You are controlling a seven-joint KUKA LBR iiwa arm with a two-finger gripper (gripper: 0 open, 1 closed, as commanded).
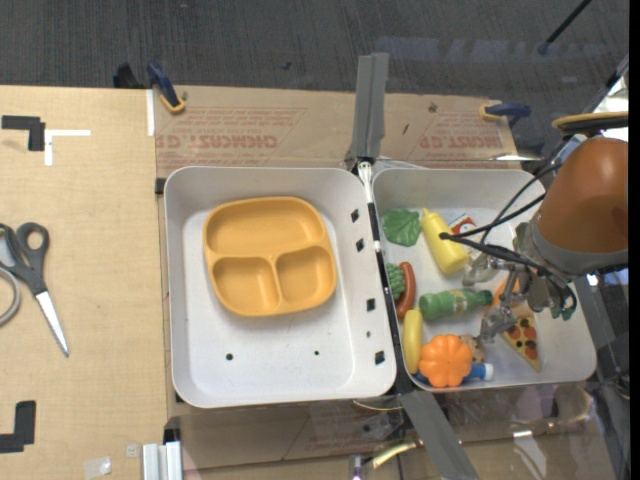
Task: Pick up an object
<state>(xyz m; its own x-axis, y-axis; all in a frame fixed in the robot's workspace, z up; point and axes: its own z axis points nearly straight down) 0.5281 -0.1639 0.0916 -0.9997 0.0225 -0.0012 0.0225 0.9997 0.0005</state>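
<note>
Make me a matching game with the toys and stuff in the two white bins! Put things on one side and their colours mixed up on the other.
Things:
1. divided tray in the left bin
2. pumpkin
3. lettuce leaf
4. bottle by the right bin's middle top

Colours:
A. green
B. yellow
C. yellow-orange
D. bright orange

Pairs: 1-C, 2-D, 3-A, 4-B

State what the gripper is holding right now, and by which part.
It cannot be told. The gripper hangs low in the right bin, just above the pizza slice and beside the green bottle, but no object shows between its tips.
</note>
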